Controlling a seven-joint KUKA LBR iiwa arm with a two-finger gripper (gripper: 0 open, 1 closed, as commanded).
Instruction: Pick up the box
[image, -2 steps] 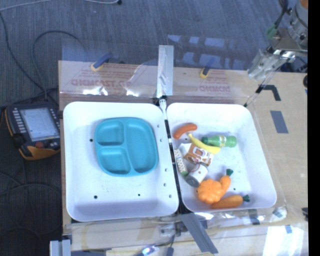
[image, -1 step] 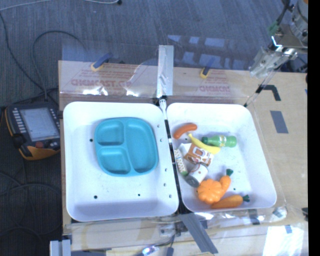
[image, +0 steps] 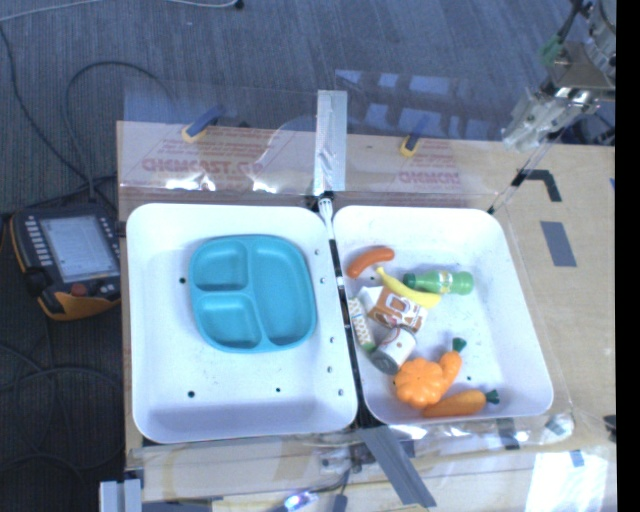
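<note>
Behind 2 bins (image: 140, 300), cardboard (image: 240, 160) (lettering unreadable).

Left bin (image: 150, 330) has blue tray (image: 250, 292). Right bin (image: 520, 330) has box (image: 397, 314) in middle w/ banana (image: 406, 289), bottle (image: 440, 282), sausage (image: 368, 259), pumpkin (image: 421, 381), carrots. Gripper (image: 545, 112) is at top right, well apart from bins.

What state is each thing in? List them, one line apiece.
Blue plate: flat in the left bin, nothing on it.
Box: lying in the right bin, under the banana.
Green bottle: on its side.
Can: tipped over.
Carrot: lying flat by the pumpkin.
Gripper: high, away from the bins.
</note>
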